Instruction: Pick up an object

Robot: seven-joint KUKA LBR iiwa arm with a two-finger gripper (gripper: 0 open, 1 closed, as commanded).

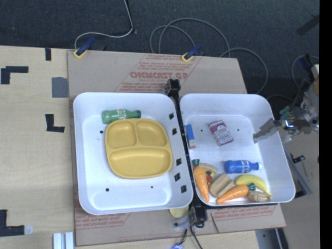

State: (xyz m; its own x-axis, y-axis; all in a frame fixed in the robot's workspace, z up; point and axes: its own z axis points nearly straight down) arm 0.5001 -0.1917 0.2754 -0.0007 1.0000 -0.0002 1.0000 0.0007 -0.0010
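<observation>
At the near edge of the right white plastic bin lies a cluster: two orange toy carrots, a tan bread-like piece, a yellow banana and a brownish lump, touching one another; just beyond them a blue plastic bottle lies on its side; farther in, a small red-and-white packet rests apart, with a slim blue-and-white item against the left wall; the left white bin holds a yellow three-compartment plate, a green bottle lying at its far edge; the gripper hangs over the right bin's right rim, whether spread or pressed together I cannot tell; both bins sit on brown cardboard on the tabletop.
</observation>
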